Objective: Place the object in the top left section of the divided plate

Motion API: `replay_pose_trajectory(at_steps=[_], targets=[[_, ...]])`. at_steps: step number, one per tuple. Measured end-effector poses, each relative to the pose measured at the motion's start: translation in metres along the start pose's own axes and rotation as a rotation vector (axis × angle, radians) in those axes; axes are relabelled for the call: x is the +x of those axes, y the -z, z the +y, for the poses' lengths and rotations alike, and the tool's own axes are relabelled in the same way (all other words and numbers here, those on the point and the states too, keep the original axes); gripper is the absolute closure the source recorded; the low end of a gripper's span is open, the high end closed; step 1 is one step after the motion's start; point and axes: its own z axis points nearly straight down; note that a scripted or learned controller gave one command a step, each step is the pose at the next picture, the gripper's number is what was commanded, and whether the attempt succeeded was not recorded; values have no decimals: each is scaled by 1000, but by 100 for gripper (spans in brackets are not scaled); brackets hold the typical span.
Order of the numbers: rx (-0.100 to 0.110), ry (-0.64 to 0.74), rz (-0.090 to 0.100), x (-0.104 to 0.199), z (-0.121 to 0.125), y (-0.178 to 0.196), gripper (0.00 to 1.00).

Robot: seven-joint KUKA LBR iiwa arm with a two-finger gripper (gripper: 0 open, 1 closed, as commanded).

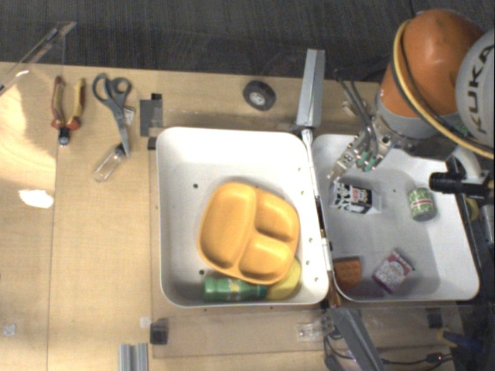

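The plate (249, 232) is yellow with rounded corners, split by raised ridges into three hollows: a long one on its left side and two smaller ones on its right. It lies in the left bin (176, 176), towards the near wall and turned at a slant to the bin's sides. Its near edge rests over a green bottle (229, 288) lying on its side and a yellow thing (291, 281) at the bin's near right corner.

The loose things lie in the right bin (456, 284). A small black-and-white carton (355, 197) lies nearest the gripper, close to the bin's left wall. A green can (421, 204) lies towards the right, a brown block (348, 270) sits at the near left corner, and a purple packet (393, 270) lies just beside the block.

The arm (433, 60) comes in from the upper right, its orange band bulking large over the bin's far corner. The gripper (363, 154) hangs over the far left part of the right bin, just beyond the carton and pointing down and leftward towards it. Whether it touches the carton is unclear, and nothing can be seen in its grasp.

Whether the gripper is open or closed cannot be told: its tip is a small blurred cluster of grey and green. Much of the bottle and the yellow thing is hidden under the plate, so the yellow thing cannot be named. The arm is cut off by the frame's top and right edges, and the carton's print is too small to read
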Motion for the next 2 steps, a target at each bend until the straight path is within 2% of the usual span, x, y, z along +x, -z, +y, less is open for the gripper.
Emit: replay_pose_trajectory(at_steps=[1, 2], targets=[[0, 123, -1, -53, 47, 28, 100], [-1, 175, 1, -24, 92, 21, 100]])
